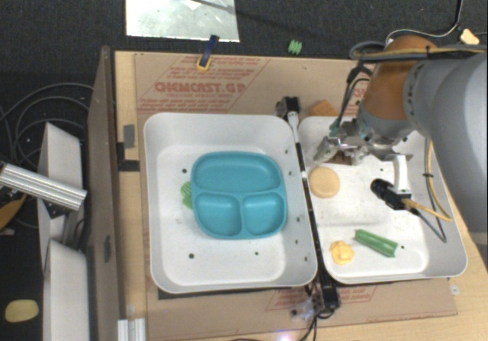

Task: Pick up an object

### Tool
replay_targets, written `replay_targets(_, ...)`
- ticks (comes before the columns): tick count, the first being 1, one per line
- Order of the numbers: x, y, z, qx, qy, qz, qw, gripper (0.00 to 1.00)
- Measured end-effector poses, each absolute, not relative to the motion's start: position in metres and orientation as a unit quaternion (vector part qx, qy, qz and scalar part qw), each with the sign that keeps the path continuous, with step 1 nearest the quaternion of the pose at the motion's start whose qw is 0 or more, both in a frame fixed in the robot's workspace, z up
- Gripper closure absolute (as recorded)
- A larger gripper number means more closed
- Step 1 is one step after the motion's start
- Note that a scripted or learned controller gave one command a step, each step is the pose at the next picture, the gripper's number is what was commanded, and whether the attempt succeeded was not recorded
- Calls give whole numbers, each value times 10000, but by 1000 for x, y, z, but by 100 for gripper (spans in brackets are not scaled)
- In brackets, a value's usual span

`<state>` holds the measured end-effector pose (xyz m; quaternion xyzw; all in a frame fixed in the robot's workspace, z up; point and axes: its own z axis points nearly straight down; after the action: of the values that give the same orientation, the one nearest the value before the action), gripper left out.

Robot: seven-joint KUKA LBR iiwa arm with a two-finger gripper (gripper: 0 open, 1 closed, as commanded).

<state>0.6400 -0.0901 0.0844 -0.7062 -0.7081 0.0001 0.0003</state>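
In the right bin (pixel 438 252) a round tan piece (pixel 325 181) lies near the left wall. A small yellow piece (pixel 341 252) and a green stick-shaped piece (pixel 376 242) lie side by side near the front wall. My gripper (pixel 334 152) hangs low over the back left part of this bin, just behind the tan piece and apart from it. Nothing shows between its tips. The left bin (pixel 164 255) holds a blue divided plate (pixel 238 193), and a small green piece (pixel 186 193) peeks out from under the plate's left edge.
The grey arm (pixel 450 114) covers the back right of the right bin. The two bins meet at a shared wall (pixel 305 194). A tan scrap (pixel 321 108) lies on the cardboard behind the bins.
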Motion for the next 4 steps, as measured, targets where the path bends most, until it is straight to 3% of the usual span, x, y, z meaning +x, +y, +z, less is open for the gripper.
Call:
replay_targets(1,670,-105,86,-7056,-7086,-18,-23,0)
replay_targets(2,650,-83,84,-7051,-7091,-1,3,0)
replay_targets(3,670,-89,85,-7050,-7092,-17,-17,0)
replay_targets(4,655,-87,85,-7068,-7075,1,-3,0)
